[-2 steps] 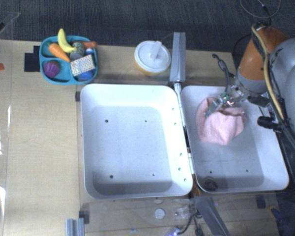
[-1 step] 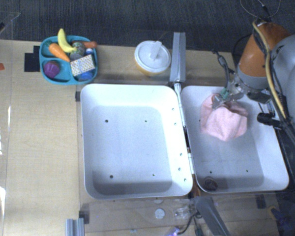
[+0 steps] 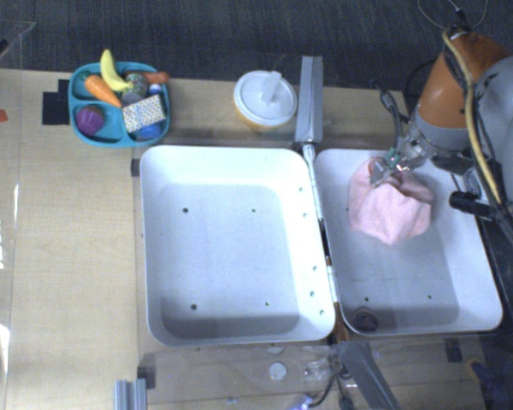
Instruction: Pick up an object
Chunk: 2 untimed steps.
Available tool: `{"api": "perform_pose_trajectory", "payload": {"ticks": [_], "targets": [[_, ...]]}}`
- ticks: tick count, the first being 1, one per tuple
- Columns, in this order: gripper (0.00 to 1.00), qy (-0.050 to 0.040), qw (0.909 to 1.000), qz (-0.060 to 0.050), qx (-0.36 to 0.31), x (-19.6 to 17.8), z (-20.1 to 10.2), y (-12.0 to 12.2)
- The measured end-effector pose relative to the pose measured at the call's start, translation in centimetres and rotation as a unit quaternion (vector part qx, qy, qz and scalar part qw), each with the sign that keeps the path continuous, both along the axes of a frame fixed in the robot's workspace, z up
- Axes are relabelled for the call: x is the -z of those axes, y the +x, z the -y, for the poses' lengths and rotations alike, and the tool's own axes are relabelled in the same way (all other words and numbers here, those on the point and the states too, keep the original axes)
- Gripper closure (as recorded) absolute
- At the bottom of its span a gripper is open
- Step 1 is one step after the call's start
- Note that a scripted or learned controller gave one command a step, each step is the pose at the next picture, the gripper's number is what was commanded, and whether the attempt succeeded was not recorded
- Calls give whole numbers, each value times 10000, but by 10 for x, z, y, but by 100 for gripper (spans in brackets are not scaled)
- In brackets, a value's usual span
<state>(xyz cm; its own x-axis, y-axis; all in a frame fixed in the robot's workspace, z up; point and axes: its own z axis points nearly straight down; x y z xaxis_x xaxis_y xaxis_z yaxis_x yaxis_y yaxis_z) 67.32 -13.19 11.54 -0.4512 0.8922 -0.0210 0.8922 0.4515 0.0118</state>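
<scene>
Pink soft cloth lies bunched in the right bin near its back wall, so my gripper sits at its upper edge, and whether my jaws pinch it I cannot tell.

A: Any readable text, labels, numbers?
B: None. Blue tray items, lidded cup, both bins: nothing legible.
A: Brands?
B: Too small to tell.
</scene>
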Motion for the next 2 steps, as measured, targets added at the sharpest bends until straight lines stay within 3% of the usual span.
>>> {"api": "perform_pose_trajectory", "payload": {"ticks": [1,2], "targets": [[0,31,10000,-61,-16,2,-4,-2],[0,111,9997,-135,-179,18,10,-2]]}}
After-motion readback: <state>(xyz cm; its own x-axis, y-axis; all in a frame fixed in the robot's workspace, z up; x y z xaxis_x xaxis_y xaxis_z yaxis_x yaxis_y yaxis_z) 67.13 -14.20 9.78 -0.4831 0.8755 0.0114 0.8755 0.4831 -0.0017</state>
